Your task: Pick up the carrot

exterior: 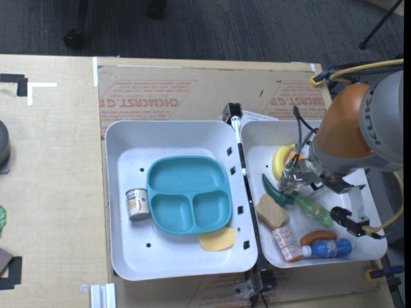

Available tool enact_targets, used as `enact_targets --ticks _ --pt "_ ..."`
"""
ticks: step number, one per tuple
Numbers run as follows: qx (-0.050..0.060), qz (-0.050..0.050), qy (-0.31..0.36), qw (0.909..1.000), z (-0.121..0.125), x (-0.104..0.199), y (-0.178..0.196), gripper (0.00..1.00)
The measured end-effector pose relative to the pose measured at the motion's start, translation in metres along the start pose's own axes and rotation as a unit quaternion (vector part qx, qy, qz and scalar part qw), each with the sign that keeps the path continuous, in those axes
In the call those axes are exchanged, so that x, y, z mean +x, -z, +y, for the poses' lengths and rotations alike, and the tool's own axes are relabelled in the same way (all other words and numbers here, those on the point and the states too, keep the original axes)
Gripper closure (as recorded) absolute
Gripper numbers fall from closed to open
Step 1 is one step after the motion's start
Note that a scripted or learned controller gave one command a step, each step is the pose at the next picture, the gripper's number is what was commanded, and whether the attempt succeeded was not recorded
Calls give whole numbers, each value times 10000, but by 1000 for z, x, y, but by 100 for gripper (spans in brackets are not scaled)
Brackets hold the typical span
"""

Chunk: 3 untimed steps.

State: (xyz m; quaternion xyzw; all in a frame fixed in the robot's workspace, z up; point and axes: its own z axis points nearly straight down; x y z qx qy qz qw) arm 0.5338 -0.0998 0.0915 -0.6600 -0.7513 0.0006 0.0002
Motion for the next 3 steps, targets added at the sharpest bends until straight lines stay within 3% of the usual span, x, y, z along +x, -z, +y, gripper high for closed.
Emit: enact_targets --ticks 1,2,3 --pt "-13 -4 1608 9870 -58 -18 1 100" --pt "-94 -188 1543 9878 -57 -34 6 0" --pt "-24 -15 1942 9810 18 28 101 0"
